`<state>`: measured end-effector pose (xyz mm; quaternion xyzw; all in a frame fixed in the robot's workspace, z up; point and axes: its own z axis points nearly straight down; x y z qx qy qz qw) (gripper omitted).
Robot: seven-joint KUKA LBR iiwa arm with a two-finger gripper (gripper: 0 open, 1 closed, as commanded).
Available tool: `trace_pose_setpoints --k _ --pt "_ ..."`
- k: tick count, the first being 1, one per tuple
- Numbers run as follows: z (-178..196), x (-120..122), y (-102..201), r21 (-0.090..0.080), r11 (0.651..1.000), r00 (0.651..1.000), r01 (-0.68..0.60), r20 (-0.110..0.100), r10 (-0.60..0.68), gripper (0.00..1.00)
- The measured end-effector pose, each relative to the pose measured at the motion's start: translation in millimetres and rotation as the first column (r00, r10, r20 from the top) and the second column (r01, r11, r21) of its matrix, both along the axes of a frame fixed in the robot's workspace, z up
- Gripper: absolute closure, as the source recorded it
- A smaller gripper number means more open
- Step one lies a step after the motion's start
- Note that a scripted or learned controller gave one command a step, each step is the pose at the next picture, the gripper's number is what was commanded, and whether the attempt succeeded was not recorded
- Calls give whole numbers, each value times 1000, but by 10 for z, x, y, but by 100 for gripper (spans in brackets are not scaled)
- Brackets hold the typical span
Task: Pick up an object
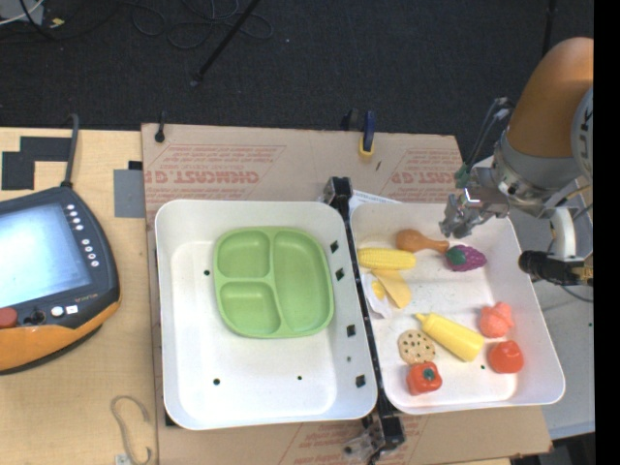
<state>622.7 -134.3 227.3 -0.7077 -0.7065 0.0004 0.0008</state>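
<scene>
My gripper (459,223) hangs over the far part of the right bin (542,381), just above and between a brown drumstick (420,241) and a purple toy fruit (467,257). Nothing is visibly held. Also lying in this bin are a corn cob (387,258), pale yellow slices (392,288), a yellow bottle (452,336), a cookie (416,346), a red pepper (424,378), a pink piece (496,319) and a red-orange piece (505,356).
The left bin (194,376) holds a green divided plate (272,281). A black divider (354,298) runs between the bins. A teach pendant (48,269) lies at the far left of the bench. The arm's orange band (557,90) rises at right.
</scene>
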Motion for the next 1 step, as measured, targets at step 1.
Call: trace_pose_setpoints --k 1 --pt "-95 13 559 3 1000 1000 -6 -5 6 100"
